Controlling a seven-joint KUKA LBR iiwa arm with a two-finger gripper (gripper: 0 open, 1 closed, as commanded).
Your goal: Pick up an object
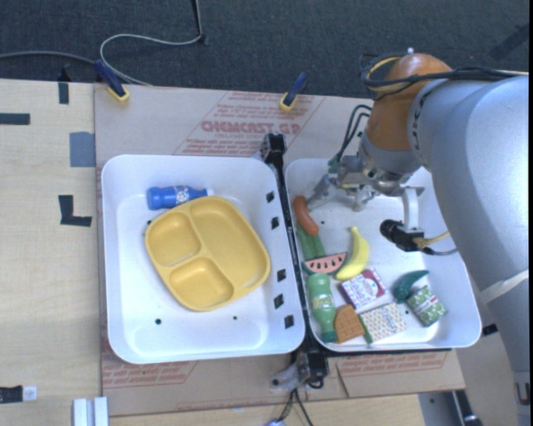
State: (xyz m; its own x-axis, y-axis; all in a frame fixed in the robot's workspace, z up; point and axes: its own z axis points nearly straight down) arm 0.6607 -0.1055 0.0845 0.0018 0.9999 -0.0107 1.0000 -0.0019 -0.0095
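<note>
Starting at the left, the left bin (115,264) holds a yellow divided plate (206,251) lying flat near its middle, with a blue bottle (173,196) on its side just beyond the plate's far edge, close to touching it. Black clips (274,149) join the two bins along their shared rims. The right bin (453,327) carries the clutter: an orange sausage-shaped piece (306,216) against the left wall, a watermelon slice (324,264) and a green bottle (320,295) below it, a banana (355,254) near the middle, and small printed cartons (362,289) and a cracker-like tile (347,323) crowded along the near rim, with a green carton (425,305) to the right. The gripper (348,189) hangs over the far part of this bin, above bare floor, apart from the sausage piece and banana. Its fingers are small and partly masked by the wrist; whether they are spread or closed cannot be told, and nothing shows between them. The grey arm (489,149) covers the bin's right rim.
</note>
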